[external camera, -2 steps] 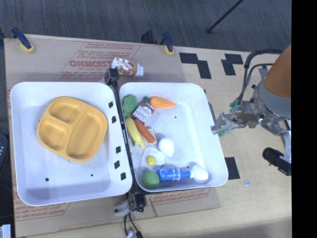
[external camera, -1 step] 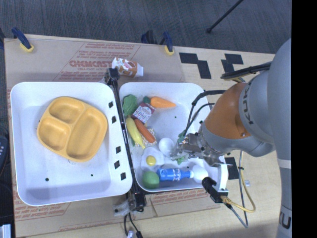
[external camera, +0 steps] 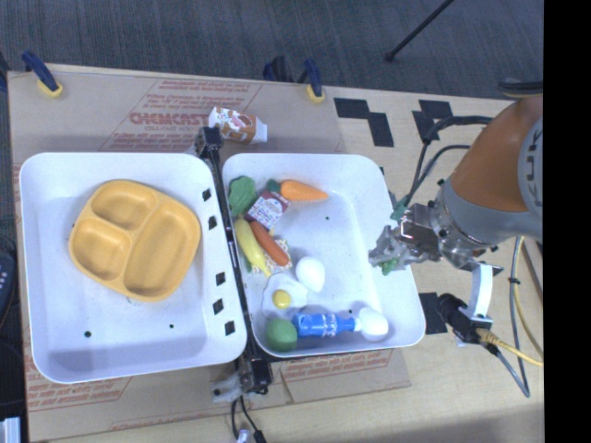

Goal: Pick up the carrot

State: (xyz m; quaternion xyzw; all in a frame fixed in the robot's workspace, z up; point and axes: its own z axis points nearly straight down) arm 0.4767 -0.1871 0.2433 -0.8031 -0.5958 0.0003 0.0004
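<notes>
Dark grey carpet point(external camera: 185, 17) lies beyond the bench point(external camera: 388, 404) — flattened cardboard point(external camera: 185, 109) covers it, held by blue clamps point(external camera: 42, 74).

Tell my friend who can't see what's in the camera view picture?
A grey-and-orange robot arm's two-finger gripper hovers at the right rim of the right shallow white bin, apart from the small orange toy carrot lying near the bin's top. The left white bin holds a yellow divided plastic plate.
</notes>
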